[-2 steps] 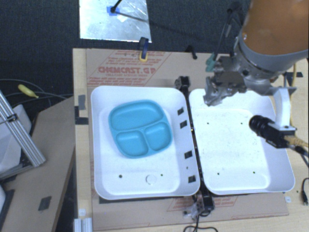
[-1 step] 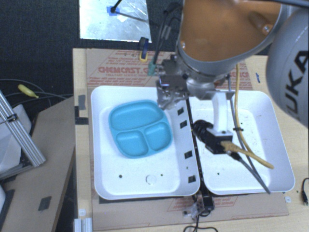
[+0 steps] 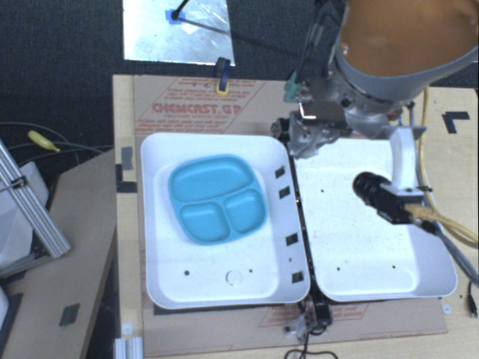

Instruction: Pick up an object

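Claw [image 3: 310, 137] is hung over the bins' divider, grip state unreadable; blue tray [image 3: 217, 198] must be approached next.

Slanted overhead view of both bins [image 3: 299, 200]

Red lettering, "CHEMCAST GP", is printed on the brown protective sheet [image 3: 196, 99] behind the bins; smaller lines around it cannot be read.

Bench [image 3: 194, 99]: brown board, red lettering at far edge. On it, two white bins side by side, touching: left bin [image 3: 161, 275], right bin [image 3: 359, 271]. Small yellow-blue clip [image 3: 222, 77] at far edge.
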